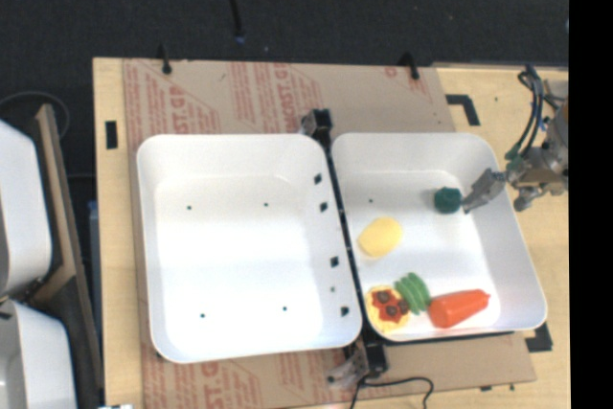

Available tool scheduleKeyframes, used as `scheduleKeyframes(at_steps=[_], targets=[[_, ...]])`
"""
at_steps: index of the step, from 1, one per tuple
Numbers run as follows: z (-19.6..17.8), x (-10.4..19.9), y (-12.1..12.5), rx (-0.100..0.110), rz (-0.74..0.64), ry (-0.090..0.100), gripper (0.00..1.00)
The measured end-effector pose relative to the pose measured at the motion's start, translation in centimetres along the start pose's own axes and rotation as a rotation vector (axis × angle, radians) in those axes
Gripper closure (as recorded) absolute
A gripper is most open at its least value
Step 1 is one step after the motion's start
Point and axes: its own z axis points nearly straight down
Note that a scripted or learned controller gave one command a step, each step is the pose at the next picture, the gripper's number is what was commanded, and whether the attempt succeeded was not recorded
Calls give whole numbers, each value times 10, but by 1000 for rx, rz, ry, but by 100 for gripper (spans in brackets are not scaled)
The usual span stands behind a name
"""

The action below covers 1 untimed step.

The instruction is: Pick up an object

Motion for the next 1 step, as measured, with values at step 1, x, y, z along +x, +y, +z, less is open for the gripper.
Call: scheduleKeyframes(at_steps=[1], targets=[[168,-25,75,12,0,3,0]])
